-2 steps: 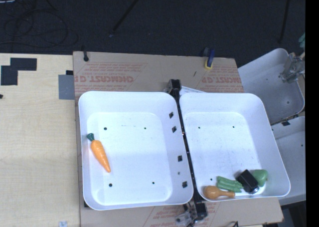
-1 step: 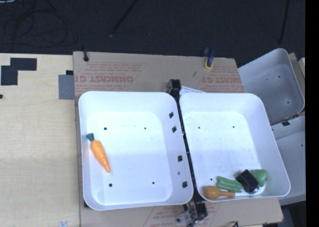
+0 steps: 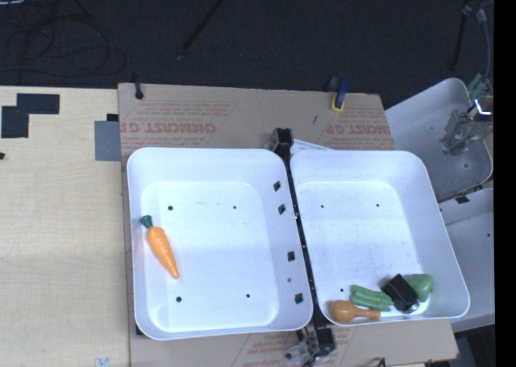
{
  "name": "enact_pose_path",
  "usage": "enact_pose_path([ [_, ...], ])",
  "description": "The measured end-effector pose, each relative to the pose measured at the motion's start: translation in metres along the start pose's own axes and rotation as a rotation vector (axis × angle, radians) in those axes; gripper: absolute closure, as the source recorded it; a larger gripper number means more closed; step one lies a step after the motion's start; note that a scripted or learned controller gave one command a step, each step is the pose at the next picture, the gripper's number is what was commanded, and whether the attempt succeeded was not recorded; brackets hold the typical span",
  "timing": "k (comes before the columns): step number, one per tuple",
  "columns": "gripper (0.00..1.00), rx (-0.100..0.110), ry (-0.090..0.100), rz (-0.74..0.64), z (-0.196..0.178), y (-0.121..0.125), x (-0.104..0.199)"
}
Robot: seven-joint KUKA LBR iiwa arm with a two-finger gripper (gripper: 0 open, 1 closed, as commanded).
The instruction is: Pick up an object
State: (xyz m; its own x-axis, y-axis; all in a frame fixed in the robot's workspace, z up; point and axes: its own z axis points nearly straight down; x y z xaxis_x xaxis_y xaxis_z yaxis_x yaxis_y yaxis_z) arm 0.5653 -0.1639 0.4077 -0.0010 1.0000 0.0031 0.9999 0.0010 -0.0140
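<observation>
Dark floor backs the bench; the gripper (image 3: 458, 133) hangs just outside the right bin (image 3: 436, 196) (open or closed, I cannot tell). Nearer the camera from it, inside that bin, lie a black block (image 3: 401, 293) and green pods (image 3: 371, 298); the carrot (image 3: 163, 251) lies far to its left

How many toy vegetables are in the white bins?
4: a carrot in the left bin; a green pod, orange gourd and green piece clustered in the right bin's near corner. A black block may hide more.

Carrot (image 3: 162, 251) in left bin (image 3: 201, 165).
</observation>
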Motion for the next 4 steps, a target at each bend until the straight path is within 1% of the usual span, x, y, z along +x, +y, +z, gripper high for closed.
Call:
enact_pose_path([
  [1,1.0,-0.015,-0.005,0.006,-0.04,-0.071,-0.032],
  [2,1.0,-0.016,-0.005,0.002,-0.08,-0.091,-0.05],
  [3,1.0,-0.01,-0.001,-0.003,-0.059,-0.09,-0.002],
  [4,1.0,-0.008,-0.001,-0.007,-0.029,-0.09,0.075],
])
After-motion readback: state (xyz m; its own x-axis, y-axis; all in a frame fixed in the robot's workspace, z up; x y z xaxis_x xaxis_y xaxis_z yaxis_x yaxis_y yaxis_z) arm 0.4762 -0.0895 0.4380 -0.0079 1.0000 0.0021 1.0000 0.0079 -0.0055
